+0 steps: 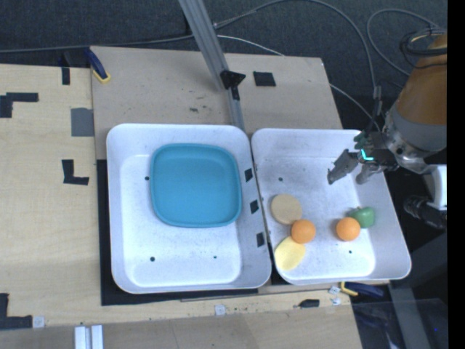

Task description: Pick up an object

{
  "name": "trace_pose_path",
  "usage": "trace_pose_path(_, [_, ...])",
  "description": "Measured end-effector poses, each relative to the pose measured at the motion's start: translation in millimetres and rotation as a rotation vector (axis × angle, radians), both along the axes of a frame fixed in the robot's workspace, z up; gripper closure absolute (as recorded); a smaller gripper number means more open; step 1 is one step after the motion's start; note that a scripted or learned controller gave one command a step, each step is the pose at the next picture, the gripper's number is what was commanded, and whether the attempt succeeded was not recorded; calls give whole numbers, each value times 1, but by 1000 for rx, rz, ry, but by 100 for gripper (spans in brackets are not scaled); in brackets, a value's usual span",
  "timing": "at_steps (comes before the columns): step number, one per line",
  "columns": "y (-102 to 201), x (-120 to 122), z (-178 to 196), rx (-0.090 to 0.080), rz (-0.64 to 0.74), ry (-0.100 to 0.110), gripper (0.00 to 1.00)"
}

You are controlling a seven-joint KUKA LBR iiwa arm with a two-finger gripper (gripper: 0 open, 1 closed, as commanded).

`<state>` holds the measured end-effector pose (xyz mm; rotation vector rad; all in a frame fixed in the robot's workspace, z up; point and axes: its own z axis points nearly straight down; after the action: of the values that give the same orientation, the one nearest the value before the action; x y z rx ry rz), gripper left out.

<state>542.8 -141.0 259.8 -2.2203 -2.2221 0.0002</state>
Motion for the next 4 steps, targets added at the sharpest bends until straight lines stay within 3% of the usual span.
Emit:
trace_pose_path(1, [0, 0, 0, 0, 0, 0, 0])
trace_pose_path(4, [-6, 8, -147, 1, 0, 4, 0])
